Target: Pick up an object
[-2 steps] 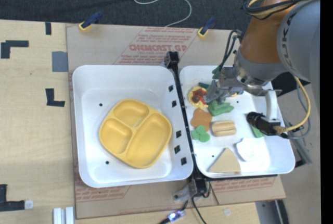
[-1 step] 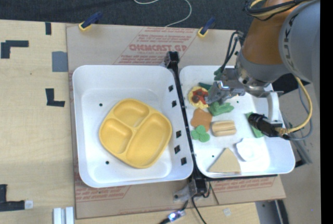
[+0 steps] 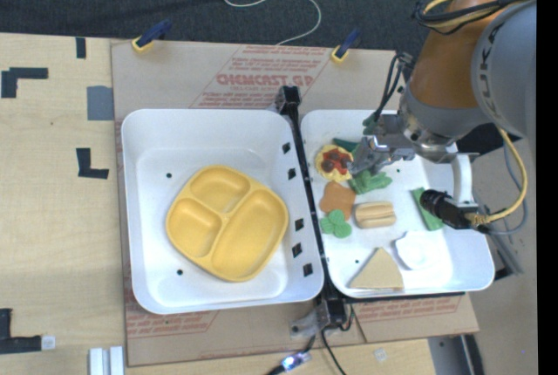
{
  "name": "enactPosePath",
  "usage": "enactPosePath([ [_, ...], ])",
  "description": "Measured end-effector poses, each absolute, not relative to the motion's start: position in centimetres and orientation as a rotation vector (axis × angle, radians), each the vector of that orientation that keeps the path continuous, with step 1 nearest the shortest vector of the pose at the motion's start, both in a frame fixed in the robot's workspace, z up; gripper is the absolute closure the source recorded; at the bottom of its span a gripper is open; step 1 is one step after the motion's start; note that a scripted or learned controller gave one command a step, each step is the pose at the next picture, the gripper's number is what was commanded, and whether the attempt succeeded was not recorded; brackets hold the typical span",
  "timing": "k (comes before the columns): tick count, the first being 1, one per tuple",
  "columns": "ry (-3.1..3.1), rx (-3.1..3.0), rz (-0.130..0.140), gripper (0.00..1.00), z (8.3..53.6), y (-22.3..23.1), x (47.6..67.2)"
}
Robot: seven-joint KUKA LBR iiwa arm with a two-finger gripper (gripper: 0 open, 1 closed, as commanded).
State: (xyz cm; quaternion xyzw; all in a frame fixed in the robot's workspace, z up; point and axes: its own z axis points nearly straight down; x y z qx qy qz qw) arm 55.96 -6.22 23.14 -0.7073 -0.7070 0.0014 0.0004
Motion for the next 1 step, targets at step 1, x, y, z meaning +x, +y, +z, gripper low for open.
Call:
enactPosePath([
  [1,-2.222,-2.22,0.003,1.0,23.37,-5.7,56.15],
])
